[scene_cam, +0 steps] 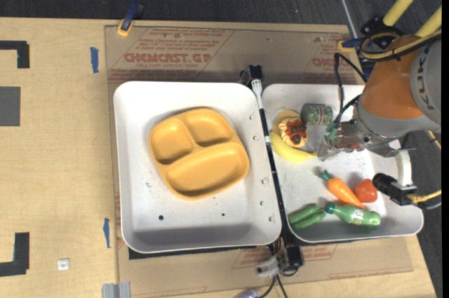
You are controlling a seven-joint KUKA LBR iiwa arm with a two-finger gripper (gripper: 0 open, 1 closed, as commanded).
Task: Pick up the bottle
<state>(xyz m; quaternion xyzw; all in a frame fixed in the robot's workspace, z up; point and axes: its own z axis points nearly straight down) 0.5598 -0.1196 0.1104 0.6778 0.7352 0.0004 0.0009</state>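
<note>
Jaws (335, 142) are seen low in the right bin (414, 223), though whether they are parted or closed cannot be told. Below them, well apart, the green bottle (355, 215) is seen lying near the front wall, with a carrot (342, 188) lying between.

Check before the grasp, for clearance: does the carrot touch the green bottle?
Apart. The camera view shows white bin floor between the carrot and the green bottle.

The arm (407, 97) has a wide orange band, a grey casing and black cables looping above the right bin (393, 228).
</note>
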